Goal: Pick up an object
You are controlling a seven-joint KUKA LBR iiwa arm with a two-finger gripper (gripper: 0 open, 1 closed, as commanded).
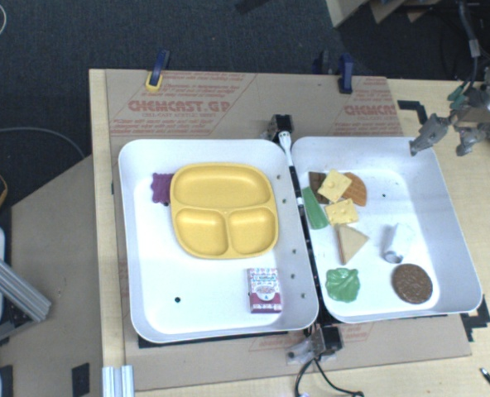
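My gripper (442, 139) hangs open over the far right corner of the right bin (444, 213), with nothing between its fingers. Toy food lies in that bin, to the gripper's left and nearer the camera: yellow cheese pieces (336, 186), an orange cookie (357, 191), a green stick (314, 209), a tan wedge (350, 241), a grey cylinder (390, 243), a round brown cookie (412, 283) and a green leafy piece (342, 284). All of them are apart from the gripper.
The left bin (141, 246) holds a yellow divided plate (224, 208), a purple piece (160, 188) at the plate's left edge and a small red and white box (264, 290). Clamps (156, 71) hold the cardboard base at the far edge.
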